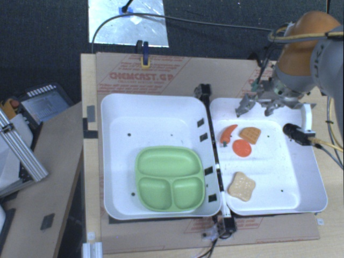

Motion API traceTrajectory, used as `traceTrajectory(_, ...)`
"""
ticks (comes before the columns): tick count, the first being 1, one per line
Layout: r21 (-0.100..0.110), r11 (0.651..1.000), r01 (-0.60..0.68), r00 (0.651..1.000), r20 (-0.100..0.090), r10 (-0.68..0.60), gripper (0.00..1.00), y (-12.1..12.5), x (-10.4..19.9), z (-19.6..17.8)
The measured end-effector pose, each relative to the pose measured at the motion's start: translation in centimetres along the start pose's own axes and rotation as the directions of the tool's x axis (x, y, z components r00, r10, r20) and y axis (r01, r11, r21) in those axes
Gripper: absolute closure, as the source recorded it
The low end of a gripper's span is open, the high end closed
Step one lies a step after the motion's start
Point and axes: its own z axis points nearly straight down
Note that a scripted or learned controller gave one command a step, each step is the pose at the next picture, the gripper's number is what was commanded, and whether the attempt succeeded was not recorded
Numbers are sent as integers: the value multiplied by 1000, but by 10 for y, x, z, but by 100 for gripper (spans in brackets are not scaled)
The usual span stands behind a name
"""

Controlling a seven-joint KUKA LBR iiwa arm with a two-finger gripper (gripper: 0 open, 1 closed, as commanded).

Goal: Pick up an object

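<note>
Item: two-finger grey gripper (257, 107), fingers spread and empty, over right white bin's (309, 190) far edge; nearest candidate, small orange-red carrot-shaped toy (228, 134), lies just below-left, long axis slanting toward it.

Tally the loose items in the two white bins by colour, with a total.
Green: 1, the divided tray in the left bin
Red-orange: 2, the chili-shaped piece and the round slice in the right bin
Tan: 2, the cracker and the toast piece
Total: 5
</note>
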Motion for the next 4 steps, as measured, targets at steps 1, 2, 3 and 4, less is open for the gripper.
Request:
traceTrajectory(1,0,1000,-1,1000,0,1,0,4,-7,58)
traceTrajectory(2,-6,1000,0,1000,1,0,100,5,-7,44)
traceTrajectory(3,-7,1000,2,1000,0,-2,100,11,-8,-1)
traceTrajectory(4,-9,1000,3,1000,1,-3,100,14,-9,-67)
